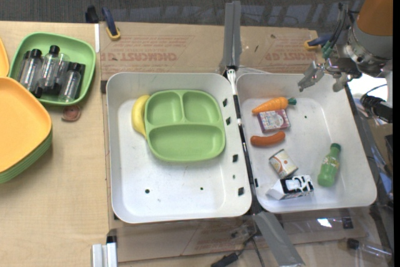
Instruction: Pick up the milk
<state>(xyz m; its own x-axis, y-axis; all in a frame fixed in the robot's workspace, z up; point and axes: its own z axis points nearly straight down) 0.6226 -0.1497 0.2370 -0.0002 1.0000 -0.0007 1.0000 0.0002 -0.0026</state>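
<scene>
The milk (292,187) is a small white carton with black patches, lying on its side near the front edge of the right bin (359,134). My gripper (325,78) hangs over the bin's far right corner, well behind the milk and apart from it. Its fingers (309,79) are spread open with nothing between them.
In the right bin there are also a carrot (272,104), a purple packet (274,120), a sausage (267,139), a white-and-orange carton (283,164) just behind the milk, and a green bottle (329,166) to its right. The left bin (169,197) holds a green divided plate (185,125) and a yellow piece (138,114).
</scene>
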